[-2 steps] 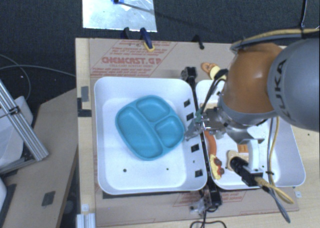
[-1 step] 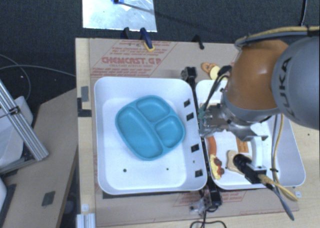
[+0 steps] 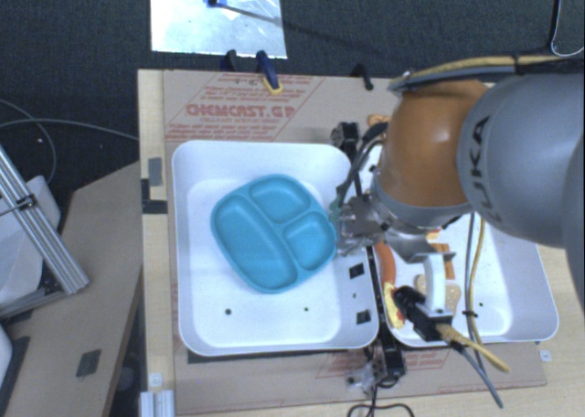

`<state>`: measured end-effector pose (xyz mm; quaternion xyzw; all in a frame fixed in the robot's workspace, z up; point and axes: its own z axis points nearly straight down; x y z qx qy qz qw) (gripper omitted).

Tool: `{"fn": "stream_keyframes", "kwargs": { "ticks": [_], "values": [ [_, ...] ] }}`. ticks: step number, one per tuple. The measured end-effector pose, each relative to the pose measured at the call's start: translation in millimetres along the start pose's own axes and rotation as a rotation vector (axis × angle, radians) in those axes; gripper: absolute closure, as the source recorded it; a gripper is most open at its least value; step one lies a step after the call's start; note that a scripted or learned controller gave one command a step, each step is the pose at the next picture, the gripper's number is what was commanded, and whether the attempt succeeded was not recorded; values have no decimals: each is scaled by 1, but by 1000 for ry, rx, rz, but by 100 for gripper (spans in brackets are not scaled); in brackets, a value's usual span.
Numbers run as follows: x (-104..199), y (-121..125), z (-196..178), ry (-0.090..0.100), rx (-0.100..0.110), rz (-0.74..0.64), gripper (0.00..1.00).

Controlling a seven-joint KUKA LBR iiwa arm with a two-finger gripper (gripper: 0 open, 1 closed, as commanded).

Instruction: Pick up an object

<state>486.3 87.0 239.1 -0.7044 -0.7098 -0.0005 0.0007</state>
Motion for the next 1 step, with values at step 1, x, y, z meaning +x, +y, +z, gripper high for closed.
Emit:
{"fn": "stream_keyframes", "kwargs": {
  "ticks": [1],
  "values": [
    [68,2,-144,7,-18,-5,100]
  ]
}}
